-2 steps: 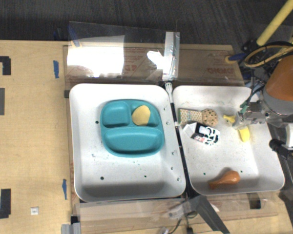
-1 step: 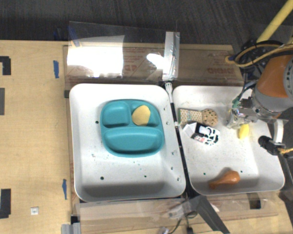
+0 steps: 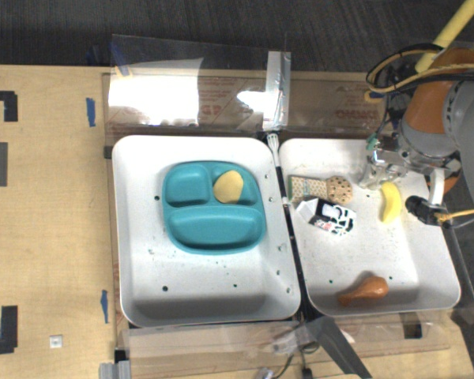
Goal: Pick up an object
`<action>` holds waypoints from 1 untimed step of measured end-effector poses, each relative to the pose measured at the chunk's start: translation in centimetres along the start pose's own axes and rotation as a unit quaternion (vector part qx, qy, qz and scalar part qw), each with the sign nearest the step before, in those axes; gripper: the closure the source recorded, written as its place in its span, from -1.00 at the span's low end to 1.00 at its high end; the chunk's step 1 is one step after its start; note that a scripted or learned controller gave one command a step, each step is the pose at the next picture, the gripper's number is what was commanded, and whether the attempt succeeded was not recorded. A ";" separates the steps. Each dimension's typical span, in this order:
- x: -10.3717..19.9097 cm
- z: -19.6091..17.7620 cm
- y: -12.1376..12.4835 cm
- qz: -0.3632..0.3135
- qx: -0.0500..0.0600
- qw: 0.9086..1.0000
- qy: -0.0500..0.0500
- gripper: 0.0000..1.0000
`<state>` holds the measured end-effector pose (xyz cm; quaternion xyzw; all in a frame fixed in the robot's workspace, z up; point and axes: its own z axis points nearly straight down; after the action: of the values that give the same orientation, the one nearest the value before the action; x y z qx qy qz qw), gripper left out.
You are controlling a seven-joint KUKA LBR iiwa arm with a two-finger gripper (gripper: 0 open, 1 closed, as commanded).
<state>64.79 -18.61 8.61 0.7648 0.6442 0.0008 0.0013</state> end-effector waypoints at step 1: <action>0.6 -0.3 0.2 -0.003 -0.003 1.000 0.004 -1.00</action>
<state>65.13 -18.03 8.93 0.7632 0.6462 0.0055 0.0007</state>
